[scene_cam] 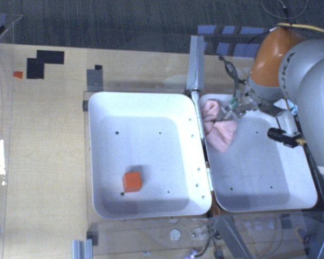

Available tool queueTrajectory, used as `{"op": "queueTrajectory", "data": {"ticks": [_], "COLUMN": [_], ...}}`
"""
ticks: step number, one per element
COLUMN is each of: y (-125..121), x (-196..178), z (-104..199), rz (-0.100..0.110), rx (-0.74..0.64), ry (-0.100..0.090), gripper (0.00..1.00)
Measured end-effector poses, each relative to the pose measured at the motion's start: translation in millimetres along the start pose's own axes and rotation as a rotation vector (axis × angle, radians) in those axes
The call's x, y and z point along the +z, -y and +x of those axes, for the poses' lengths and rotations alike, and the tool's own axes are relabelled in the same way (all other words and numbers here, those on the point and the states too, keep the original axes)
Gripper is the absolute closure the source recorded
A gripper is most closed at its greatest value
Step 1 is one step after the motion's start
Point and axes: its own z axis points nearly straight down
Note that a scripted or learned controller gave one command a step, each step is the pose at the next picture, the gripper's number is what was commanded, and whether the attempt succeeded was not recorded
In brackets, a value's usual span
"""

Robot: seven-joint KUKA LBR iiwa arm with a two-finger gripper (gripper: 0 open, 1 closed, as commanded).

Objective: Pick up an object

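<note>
Pink cloth [218, 128], soft and crumpled into folds, lies in the right bin [270, 193] against its upper left corner, beside the divider. The gripper [230, 108] sits at the cloth's upper edge; whether its jaws are apart or clamped cannot be told. An orange block [132, 182], matte and squarish, rests in the smooth white left bin [146, 112].

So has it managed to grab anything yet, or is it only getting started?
Done: the arm has reached into the right bin, and its end effector sits at the pink cloth near the top-left corner. In hand: nothing I can confirm; the grip itself is too small to make out. Left: lifting the cloth. The orange block lies untouched in the left bin.
</note>
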Motion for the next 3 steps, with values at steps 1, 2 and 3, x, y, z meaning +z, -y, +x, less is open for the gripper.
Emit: {"op": "queueTrajectory", "data": {"ticks": [1,2,3], "y": [42,61,69], "x": [0,-2,-2], "z": [5,31,30], "rz": [-0.014,-0.02,-0.02], "rx": [-0.021,-0.126,-0.147], "ry": [0.007,0.013,0.012], "gripper": [0.0,0.0,0.0]}}
